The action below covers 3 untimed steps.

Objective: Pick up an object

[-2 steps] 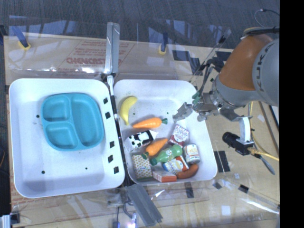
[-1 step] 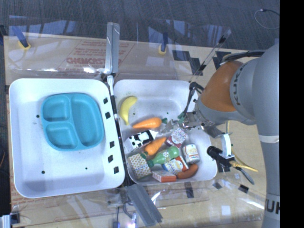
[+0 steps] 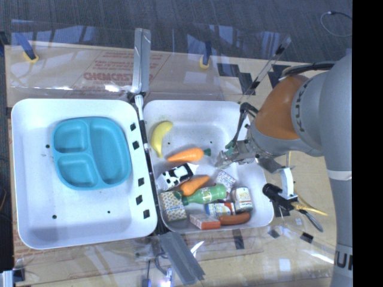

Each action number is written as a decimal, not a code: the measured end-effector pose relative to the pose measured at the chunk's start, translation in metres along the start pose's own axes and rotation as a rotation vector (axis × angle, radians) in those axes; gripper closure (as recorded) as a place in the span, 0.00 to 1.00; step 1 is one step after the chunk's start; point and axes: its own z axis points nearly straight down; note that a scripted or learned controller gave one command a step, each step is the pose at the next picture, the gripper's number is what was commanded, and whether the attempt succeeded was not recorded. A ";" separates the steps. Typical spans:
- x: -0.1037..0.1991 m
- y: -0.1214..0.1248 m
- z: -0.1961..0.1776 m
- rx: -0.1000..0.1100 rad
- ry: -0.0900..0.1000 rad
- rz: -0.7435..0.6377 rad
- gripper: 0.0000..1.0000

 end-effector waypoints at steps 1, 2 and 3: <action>0.000 0.000 0.000 0.000 0.000 0.000 0.00; 0.035 0.116 0.012 0.003 0.004 -0.026 0.00; 0.085 0.100 0.007 -0.002 -0.009 -0.124 0.00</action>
